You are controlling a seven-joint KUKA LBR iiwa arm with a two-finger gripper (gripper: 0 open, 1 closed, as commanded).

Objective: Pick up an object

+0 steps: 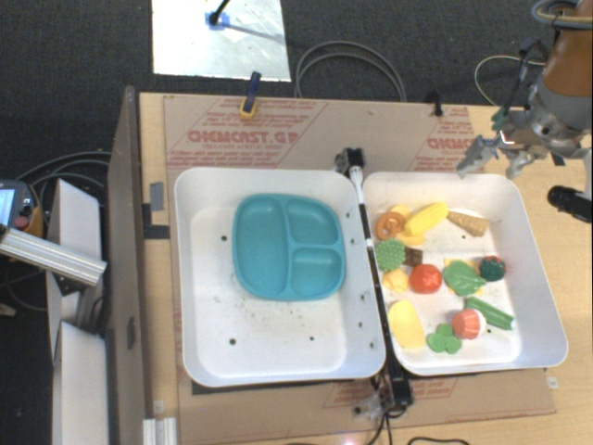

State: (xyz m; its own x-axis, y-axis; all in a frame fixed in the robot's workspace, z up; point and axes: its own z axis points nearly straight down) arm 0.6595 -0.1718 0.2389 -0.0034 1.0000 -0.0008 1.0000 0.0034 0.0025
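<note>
Pincer [496,159]: I see it open, holding nothing, above the desk's far edge.
Right bin [530,248]: just below pincer, toy food inside.
Teal tray [287,247]: far left, other bin.

The arm [567,58] is grey with an orange band and a pale metallic tool [496,156].

Dark carpet [74,54] surrounds a bench topped with printed brown cardboard [278,128]. A pale square sheet [222,26] lies on the floor beyond it, black cables [347,58] looping nearby. Lighting is even.
</note>
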